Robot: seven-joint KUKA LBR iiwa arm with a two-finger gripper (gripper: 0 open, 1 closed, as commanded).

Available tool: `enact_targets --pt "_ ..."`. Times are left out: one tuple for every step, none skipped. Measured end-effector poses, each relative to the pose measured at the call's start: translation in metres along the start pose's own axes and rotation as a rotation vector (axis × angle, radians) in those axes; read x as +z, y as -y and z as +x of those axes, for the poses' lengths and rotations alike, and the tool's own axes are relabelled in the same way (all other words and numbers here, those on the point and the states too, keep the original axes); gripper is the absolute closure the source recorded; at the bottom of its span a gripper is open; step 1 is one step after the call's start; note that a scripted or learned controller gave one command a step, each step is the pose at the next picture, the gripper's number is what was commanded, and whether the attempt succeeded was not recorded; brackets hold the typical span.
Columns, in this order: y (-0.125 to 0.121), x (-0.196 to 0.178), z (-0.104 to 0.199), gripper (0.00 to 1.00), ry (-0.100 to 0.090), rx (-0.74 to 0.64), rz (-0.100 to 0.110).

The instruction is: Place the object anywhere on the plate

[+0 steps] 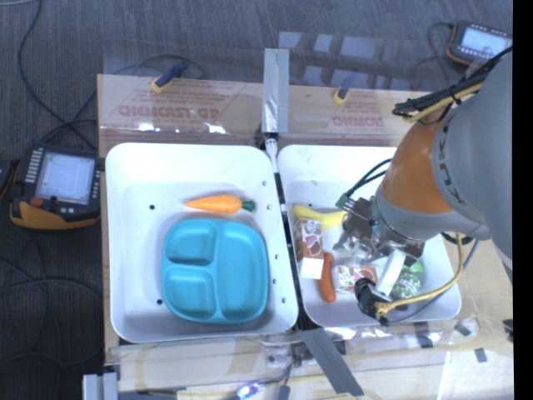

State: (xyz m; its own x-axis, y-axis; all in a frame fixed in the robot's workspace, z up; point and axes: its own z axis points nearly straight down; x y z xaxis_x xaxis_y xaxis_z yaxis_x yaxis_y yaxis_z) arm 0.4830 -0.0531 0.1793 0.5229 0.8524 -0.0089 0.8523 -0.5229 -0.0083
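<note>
A blue sectioned plate point(216, 269) lies in the left bin point(133, 182), with an orange carrot point(215, 204) just behind it on the bin floor. In the right bin point(308, 169), my gripper point(360, 257) reaches down into a pile of toy food: a yellow banana point(319, 215), a red sausage point(327, 277), a printed packet point(310, 240) and a green item point(410, 277). The wrist and orange band hide the fingertips.
A teach pendant point(54, 186) lies on the floor left of the bins. Another pendant point(475, 44) sits at the top right. Cables run from the wrist over the right bin's front. A cardboard sheet point(191, 107) backs both bins.
</note>
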Motion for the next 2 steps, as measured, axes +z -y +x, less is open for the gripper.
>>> enact_targets --pt "-0.016 0.000 -0.011 1.00 -0.002 -0.211 -0.001" --pt "0.001 0.000 0.003 1.00 -0.003 -0.491 0.000"
